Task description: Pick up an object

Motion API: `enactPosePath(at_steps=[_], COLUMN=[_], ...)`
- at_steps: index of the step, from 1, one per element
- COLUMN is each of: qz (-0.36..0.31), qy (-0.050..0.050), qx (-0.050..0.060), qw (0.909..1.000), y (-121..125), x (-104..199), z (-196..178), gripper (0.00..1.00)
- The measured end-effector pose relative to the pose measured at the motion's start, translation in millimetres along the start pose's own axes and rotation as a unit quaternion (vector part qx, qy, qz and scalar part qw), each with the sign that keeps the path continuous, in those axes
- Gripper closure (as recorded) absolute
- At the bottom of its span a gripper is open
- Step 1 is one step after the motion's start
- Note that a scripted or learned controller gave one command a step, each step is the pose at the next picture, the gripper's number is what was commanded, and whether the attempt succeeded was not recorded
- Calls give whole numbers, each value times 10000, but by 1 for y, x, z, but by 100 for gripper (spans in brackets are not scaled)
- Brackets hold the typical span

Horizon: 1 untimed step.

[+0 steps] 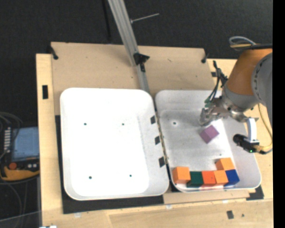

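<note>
At right of centre, the gripper (209, 119) hangs over the right bin (180, 109) with its jaws pointing down — how wide they stand cannot be told. The purple block (209, 134) sits just below them, apparently on the bin floor.

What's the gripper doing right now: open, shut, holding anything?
Gripper: state cannot be told from this view; it sits over the right bin, right above the purple block, and a grasp can't be confirmed.

Purple block (209, 134), tilted, mid right bin, near coloured blocks (206, 175)
</note>
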<state>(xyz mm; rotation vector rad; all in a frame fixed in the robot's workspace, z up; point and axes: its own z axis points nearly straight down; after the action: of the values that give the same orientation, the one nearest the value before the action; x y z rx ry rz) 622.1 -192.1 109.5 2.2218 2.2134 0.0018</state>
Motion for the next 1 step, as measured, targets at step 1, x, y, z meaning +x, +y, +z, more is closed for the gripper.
enactPosePath(at_steps=[1], qz=[-30], qy=[8], qx=[-15], qw=[10000], y=[-2], x=[5], z=[-62], gripper=[100])
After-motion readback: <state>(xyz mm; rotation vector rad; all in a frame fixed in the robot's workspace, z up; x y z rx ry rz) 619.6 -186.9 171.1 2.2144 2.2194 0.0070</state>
